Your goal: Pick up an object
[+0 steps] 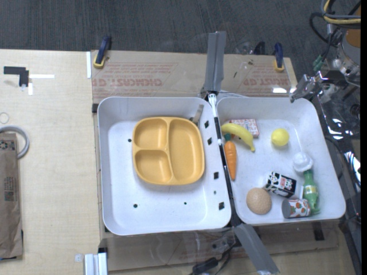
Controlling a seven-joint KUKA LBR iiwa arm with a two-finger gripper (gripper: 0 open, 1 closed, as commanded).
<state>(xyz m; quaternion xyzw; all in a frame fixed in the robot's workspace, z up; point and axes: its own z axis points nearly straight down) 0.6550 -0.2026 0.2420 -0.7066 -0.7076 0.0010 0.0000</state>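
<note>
Objects for the pick all lie in the right bin [331, 159], which stands touching the left bin [104, 171] on the desk [46, 153]. Near that bin's far left corner a banana [238, 135] rests slantwise, partly over a small pink box [246, 125], and a carrot [230, 160] lies just beside the left wall, its green top touching the banana. A yellow ball [280, 137] sits alone toward the far right corner. Along the right wall a green bottle [310, 189] lies on its side, its white cap [302, 162] pointing to the far edge. A black-and-white carton [280, 184] lies tilted just left of the bottle. In the near right corner a red-printed can [296, 208] lies on its side against the bottle's base, with a round tan object [259, 201] near it to the left. The left bin holds a yellow divided plate [169, 151], set toward its far edge. The arm [347, 59] hangs beyond the right bin's far right corner, outside the rim and well apart from every object; whether the jaws stand wide or narrow I cannot tell, and nothing is seen between them.
</note>
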